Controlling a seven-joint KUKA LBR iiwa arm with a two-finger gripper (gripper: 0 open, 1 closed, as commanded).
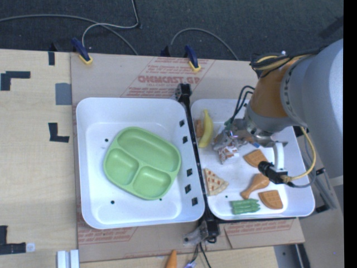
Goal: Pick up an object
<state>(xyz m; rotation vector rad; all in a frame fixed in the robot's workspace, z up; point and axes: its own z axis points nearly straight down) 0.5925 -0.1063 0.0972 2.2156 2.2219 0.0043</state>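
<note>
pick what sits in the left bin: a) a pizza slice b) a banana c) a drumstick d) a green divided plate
d: the green divided plate lies alone in the left bin, while the banana, drumstick and pizza slice are in the right bin.

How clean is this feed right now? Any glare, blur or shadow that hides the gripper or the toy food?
Camera view: even, soft lighting; the white bins are bright with no glare; the green plate and banana read sharply. The gripper is small and cluttered against the bin, its detail hard to resolve. The near arm looks soft.
</note>
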